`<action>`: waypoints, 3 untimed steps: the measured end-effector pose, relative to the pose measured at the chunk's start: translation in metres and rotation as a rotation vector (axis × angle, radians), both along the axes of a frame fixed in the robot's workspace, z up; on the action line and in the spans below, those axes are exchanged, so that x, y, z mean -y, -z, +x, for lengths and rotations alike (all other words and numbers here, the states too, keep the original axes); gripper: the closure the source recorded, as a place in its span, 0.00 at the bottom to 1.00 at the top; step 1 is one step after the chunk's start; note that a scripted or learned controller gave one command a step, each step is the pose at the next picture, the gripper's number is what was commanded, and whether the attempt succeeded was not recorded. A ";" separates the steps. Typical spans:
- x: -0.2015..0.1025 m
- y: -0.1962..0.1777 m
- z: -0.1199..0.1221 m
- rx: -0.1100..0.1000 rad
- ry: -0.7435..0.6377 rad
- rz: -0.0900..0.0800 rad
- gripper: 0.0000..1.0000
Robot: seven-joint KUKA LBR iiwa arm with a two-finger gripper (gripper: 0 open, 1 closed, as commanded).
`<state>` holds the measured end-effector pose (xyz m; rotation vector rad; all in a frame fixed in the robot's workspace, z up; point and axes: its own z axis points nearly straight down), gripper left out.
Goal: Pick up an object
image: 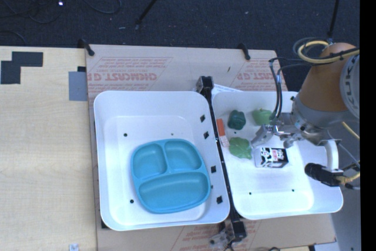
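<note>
Arm (329,88) is grey with a broad orange band above the wrist and partial dark lettering on the grey shell at right. Black cables loop beside it, one yellowish coil on top. Gripper (271,133) is bare silver metal, small.

Two bins sit side by side: the left bin (111,120) has a divided plate (170,176) lying toward its 5 o'clock corner. In the right bin (282,197), everything's bunched up at 11 o'clock: a small card (272,156) with three lumps (240,147) around its 10 to 12 o'clock. The gripper (267,132) hangs over that bunch.
</note>
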<state>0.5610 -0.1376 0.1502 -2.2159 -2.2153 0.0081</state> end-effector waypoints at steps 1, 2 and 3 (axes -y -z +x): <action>-0.004 0.041 0.012 0.028 -0.001 -0.011 0.00; -0.004 0.062 0.013 0.009 0.002 -0.001 0.00; -0.004 0.051 0.013 0.010 0.006 0.001 1.00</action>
